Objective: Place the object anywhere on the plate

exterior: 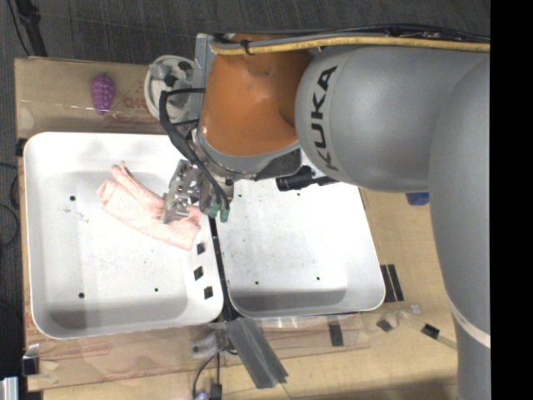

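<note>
1. i read this as the pick-up step: the grey kuka arm with its orange wrist band [250, 98] reaches in over the left shallow white plastic bin [50, 248], and its two-finger gripper [177, 208] sits low at that bin's right-hand side, close to the divider between it and the right shallow white plastic bin [333, 290].

2. the task's thing, as i judge it, is the pale pink rolled cloth [137, 207], lying slantwise on the floor of the left bin, in that bin's upper middle, its far end toward the bin's upper left and its near end toward the divider.

3. the gripper's tips come down on the cloth's end nearest the divider; metal and cloth overlap there from my angle, so they look to be touching or just above it.

4. whether the tips are spread, pinched or clamped on the cloth i cannot tell; the wrist body hides the gap.

5. i see no plate in either bin, so i cannot say where the drop will be.

6. the next move, in my judgement, calls for a firm closure on that cloth end and a straight lift; soft rolled fabric may unroll or slip out.

7. a small purple knobbly object [102, 92] lies on the bench beyond the left bin's far edge, well apart from the gripper.
</note>
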Available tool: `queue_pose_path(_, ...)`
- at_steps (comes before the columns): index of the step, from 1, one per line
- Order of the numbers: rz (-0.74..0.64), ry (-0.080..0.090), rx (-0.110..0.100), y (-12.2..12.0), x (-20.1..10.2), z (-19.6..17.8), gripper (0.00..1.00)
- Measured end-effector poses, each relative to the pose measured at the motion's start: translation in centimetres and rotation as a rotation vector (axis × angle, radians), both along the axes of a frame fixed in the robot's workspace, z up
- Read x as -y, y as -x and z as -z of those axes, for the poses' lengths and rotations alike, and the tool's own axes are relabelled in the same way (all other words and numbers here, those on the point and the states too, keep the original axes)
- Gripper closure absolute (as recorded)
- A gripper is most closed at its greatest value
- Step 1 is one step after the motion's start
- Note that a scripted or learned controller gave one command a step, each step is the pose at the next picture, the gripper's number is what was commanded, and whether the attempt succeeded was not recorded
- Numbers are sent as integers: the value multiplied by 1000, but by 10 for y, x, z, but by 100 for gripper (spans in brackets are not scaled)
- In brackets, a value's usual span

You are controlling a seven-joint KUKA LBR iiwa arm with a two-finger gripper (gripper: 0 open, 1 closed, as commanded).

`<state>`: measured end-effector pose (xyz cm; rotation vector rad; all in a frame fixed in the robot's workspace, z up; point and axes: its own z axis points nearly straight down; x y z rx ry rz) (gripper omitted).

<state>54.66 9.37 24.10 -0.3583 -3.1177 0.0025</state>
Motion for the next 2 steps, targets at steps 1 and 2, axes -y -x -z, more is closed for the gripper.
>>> queue_pose_path(1, -230, -1, -1, 25, -42, 7, 100)
queue_pose_path(2, -230, -1, 0, 25, -42, 7, 0)
